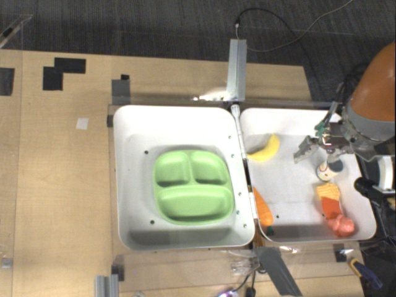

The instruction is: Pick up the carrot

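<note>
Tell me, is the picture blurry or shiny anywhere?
Camera view: soft overall, gripper too blurry for detail; glare whitens the left bin's top rim; the green plate casts a dim shadow; the carrot sits shaded by the divider.

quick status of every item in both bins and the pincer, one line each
carrot: lying against the right bin's left wall, untouched
banana: lying loose, right bin, upper left
green tray: flat in left bin, compartments bare
yellow-orange block: lying near right bin's lower right
pink item: lying in lower right corner
pincer: above right bin, away from carrot
</note>
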